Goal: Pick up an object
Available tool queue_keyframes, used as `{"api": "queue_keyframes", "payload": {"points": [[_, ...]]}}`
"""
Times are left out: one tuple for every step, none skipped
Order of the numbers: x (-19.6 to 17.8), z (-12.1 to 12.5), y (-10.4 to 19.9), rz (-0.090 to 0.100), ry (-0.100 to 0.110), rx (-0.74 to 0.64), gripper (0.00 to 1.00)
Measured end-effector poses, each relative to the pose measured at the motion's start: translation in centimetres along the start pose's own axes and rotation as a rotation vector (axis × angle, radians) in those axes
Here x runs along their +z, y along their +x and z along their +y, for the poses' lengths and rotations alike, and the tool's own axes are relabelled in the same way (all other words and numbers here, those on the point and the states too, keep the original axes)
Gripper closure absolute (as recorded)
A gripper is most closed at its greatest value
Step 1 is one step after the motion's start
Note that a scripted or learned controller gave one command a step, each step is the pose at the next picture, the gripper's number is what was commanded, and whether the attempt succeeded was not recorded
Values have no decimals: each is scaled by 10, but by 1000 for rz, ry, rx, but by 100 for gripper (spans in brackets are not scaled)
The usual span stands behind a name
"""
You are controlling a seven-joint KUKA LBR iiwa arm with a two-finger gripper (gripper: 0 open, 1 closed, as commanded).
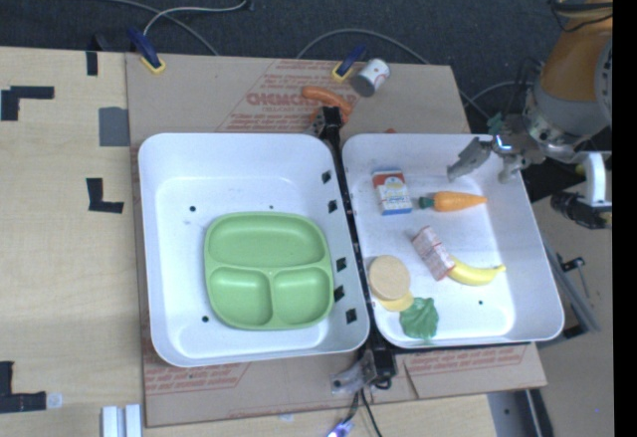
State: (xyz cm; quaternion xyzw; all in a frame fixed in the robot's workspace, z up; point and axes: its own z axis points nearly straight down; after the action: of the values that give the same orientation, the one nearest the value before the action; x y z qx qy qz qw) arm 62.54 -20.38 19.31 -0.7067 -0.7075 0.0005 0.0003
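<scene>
Carrot (459,201) lies at right bin's (528,256) two o'clock, nearest gripper (490,157); gripper hovers at carrot's one o'clock, fingers spread, empty, likely lining up grasp.

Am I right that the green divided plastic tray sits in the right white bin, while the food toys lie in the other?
Not quite. The camera view shows the green divided plastic tray in the left white bin; the food toys, such as the yellow banana, lie in the right white bin.

Right bin (518,256) holds carrot (453,202), banana (474,273), carton (393,193), perhaps biscuit (389,278).
</scene>
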Motion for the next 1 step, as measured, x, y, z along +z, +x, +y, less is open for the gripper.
{"api": "queue_keyframes", "payload": {"points": [[106, -39, 18, -1, -4, -1, 0]]}}
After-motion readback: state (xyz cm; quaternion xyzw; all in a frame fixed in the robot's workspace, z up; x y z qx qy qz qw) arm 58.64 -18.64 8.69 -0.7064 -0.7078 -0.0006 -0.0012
